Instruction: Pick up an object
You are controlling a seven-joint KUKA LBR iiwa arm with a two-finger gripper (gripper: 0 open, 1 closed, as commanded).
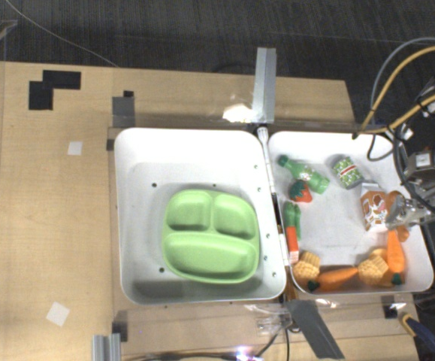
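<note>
I see the claw (411, 210) low at the right bin's (330, 235) right edge, just beside a brown-and-white packet (373, 207); I cannot tell its state. A green divided tray (211, 235) sits in the left bin (138, 164). Carrots (336, 277) lie along the right bin's near wall.

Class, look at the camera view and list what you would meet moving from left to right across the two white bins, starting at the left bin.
Green divided tray → green bottle → green-and-white can → orange-and-white snack packet → upright carrot → gripper at the right bin's right edge.
</note>
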